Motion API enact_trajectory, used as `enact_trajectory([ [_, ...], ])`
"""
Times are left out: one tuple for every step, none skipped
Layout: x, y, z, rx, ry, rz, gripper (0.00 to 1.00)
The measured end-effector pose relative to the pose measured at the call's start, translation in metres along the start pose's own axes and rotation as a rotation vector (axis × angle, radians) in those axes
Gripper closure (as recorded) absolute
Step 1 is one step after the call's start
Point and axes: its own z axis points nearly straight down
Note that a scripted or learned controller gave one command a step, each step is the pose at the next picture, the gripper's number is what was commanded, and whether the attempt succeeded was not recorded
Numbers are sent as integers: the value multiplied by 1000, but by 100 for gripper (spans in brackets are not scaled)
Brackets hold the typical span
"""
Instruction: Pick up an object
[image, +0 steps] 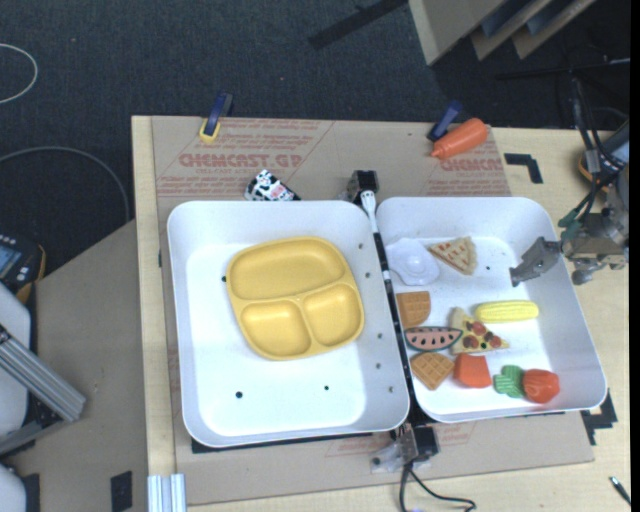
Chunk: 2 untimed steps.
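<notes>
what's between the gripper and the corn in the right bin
Nothing: in the camera view, bare white bin floor separates the gripper from the corn.

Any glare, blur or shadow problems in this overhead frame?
Camera view: lighting is even; the two shallow white bins run bright, nearly blown out, so the pale clear item in the right bin barely stands out. The yellow three-compartment plastic plate shows mild sheen. Small toy foods look soft. The grey claw at the right bin's edge is slightly blurred, casting faint shadow.

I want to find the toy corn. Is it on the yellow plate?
No, the toy corn lies in the right bin with the other toy food, apart from the yellow plate in the left bin.
</notes>
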Motion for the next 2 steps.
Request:
enact_trajectory([
  [0, 2, -6, -11, -3, -3, 0],
  [3, 5, 57, -4, 0, -3, 0],
])
